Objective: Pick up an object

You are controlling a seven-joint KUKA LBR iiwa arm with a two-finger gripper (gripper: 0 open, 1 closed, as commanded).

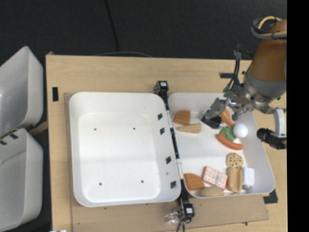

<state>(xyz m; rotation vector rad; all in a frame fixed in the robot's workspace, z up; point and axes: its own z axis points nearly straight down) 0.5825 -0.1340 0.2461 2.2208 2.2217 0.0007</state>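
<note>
My gripper [213, 116] hangs over the upper middle of the right bin [205, 151], with the orange-banded wrist [267, 66] up and to its right. Just right of it lies an orange carrot [227, 118]. A brown toast slice [182, 117] and a beige wedge [189, 128] sit to its left. A white ball [240, 130], a green piece [226, 133] and a red sausage [228, 140] lie below and to its right. Nothing is visibly held.
Along the right bin's near edge are a cookie [234, 159], a bread roll [235, 179], a pink wafer [215, 177], an orange slab [194, 181], a white block [248, 176] and a pale lump [211, 192]. The left bin [77, 144] adjoins it at a divider with black clips [170, 132].
</note>
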